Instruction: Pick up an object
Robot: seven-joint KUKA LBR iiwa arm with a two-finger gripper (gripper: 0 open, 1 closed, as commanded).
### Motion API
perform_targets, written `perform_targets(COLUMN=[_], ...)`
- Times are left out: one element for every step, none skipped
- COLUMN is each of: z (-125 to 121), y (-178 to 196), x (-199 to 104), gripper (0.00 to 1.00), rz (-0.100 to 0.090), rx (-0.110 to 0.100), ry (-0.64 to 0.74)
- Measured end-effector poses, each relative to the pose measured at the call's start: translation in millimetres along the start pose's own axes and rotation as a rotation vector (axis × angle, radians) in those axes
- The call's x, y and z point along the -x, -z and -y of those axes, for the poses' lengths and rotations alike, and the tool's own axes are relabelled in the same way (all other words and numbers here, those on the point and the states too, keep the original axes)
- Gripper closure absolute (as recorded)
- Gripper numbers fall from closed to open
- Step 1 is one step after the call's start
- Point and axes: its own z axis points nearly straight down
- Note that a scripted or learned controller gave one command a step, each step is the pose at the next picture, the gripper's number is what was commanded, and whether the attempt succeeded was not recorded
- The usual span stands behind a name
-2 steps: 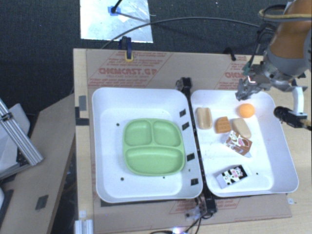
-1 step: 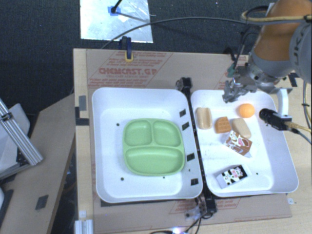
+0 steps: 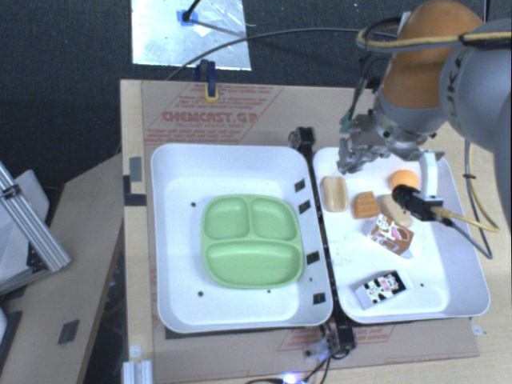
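Bench (image 3: 240, 106): cardboard-faced top carrying two shallow white bins side by side, rims touching at a clipped centre seam, so both sit within the arm's reach.

Arm (image 3: 448, 62): comes in over the far right corner of the right bin, wrist pitched down. Looks like a top-down approach to me, since low walls leave no room for a side entry.

Left bin (image 3: 172, 214): holds a green tray (image 3: 252, 240), three compartments, flat in the middle. Wide and thin, poor fit for two fingers; I'd not call it the target.

Right bin (image 3: 460, 282): all the small pickables sit here, which probably explains why the arm works this side.

Gripper (image 3: 352, 160): low over the far left part of the right bin, just beyond the bun. Can't tell its state at this angle; nothing visibly held.

Carton (image 3: 390, 234): cow-print, tilted, mid-bin, touching the items behind it.

Box (image 3: 379, 288): cow-print, flat, alone near the front edge. Easiest isolated grab, I reckon.

Bun (image 3: 334, 193): tan, by the left wall, nearest the gripper, so likely the pick.

Waffle (image 3: 365, 205): just right of the bun, crowding it; the wall on the other side limits finger clearance too.

Orange (image 3: 404, 178): small ball toward the far right, half under a black arm fitting.
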Motion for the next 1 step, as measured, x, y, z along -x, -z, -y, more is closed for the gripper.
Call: perform_targets(z=[17.5], y=[-2.6], x=[-56.5], gripper=[1.0], rz=[0.0], rx=[-0.001], ry=[0.001])
